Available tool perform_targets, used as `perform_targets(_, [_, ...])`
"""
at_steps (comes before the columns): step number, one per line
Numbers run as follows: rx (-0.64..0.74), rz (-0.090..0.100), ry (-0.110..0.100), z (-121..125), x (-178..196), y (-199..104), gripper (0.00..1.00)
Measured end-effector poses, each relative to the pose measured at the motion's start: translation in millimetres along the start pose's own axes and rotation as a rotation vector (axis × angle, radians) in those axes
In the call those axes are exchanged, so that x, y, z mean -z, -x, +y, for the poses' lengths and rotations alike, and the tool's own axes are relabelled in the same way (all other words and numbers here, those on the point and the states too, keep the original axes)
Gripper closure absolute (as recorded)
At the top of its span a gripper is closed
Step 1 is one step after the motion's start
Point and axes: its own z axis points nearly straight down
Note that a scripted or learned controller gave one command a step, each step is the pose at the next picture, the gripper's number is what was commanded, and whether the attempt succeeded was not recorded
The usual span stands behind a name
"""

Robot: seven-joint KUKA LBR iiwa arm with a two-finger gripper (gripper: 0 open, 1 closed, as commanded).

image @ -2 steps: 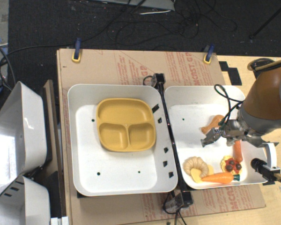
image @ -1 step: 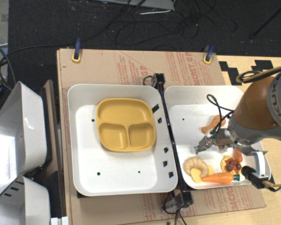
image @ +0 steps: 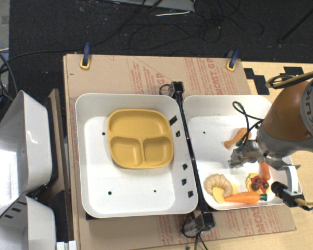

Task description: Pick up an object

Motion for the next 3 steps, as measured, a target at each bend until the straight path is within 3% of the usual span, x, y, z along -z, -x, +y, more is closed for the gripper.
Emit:
perform_targets(1, [0.005, -0.002, 0.005, 2.8, 62.6, -1.0, 1.00])
perform_targets(3, [0.007, -0.002, 0.005, 10.4, 151.1, -8.9, 1.00])
